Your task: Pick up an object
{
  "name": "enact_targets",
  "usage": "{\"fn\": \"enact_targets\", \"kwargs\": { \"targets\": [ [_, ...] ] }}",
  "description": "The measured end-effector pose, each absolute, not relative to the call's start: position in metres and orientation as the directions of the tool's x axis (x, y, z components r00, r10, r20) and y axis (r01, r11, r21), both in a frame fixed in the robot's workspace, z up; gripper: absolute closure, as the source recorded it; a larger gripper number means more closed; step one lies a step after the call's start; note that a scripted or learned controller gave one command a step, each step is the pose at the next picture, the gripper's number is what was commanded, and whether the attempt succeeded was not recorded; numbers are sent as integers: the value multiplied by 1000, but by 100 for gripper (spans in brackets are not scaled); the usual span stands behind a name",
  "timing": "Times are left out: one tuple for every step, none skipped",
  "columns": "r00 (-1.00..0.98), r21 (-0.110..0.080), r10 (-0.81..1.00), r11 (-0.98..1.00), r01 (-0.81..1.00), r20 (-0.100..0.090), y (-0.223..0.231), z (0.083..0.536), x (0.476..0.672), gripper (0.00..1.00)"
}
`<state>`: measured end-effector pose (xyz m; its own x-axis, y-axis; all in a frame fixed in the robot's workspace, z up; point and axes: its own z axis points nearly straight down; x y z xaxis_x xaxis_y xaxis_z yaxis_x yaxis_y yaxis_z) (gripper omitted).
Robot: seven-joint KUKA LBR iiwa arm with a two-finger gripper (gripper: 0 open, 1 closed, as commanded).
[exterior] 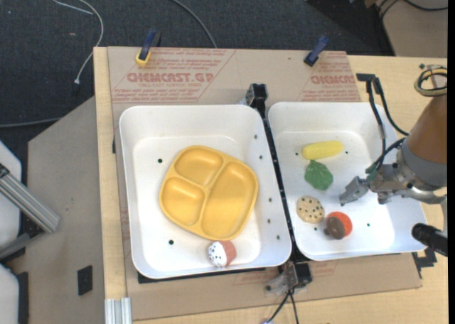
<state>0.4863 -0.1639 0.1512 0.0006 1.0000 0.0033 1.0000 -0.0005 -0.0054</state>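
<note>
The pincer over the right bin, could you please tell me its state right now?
Pincer: over the right bin, nothing visibly between its tips; open or closed cannot be told.

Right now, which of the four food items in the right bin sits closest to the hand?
The red-and-brown piece at the bin's front, just below and left of the hand. The cookie, green item and yellow corn lie farther left or back.

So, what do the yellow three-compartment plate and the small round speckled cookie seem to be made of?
The yellow three-compartment plate looks like moulded plastic with a smooth, slightly glossy finish: uniform colour, soft rounded dividers. The small round speckled cookie is probably a plastic toy with a matte tan surface and dark dots; too small to be sure.
</note>
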Motion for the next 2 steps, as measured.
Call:
{"fn": "enact_targets", "kwargs": {
  "targets": [
    [0,-6,1000,0,1000,4,-156,103,492,0],
    [0,0,1000,0,1000,2,-157,117,493,100]
  ]
}}
